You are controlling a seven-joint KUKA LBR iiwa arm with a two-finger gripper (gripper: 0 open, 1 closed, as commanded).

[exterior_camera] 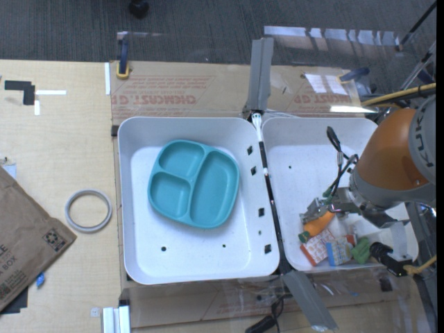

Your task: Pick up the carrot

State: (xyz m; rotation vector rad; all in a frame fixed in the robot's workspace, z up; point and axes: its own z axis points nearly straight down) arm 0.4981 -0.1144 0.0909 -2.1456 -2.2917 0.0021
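— Two bins (128,186) sat side by side on the table (55,151), and we found the carrot (318,223) in the right-hand one, toward its near edge, among a small heap of clutter.

— Where did we put the end effector (326,205)?

— Right over the carrot's upper end, so close that the two seemed to touch. The carrot lay just to the near-left of it, orange with a green top (304,236), its long axis running slantwise from the end effector down toward the bin's near-left corner.

— Did we have hold of it?

— We could not tell. The metal parts at the wrist were small and tangled with the clutter, so how far apart they stood was beyond us, and we saw nothing plainly clamped.

— And the room around it?

— Tight, we judged. A red-and-white packet (318,250) and a blue one (338,253) lay just beside the carrot toward the near edge, with a green thing (361,250) further right. The bin floor itself was flat and white. The other bin carried only a teal divided plate (194,184), well apart.
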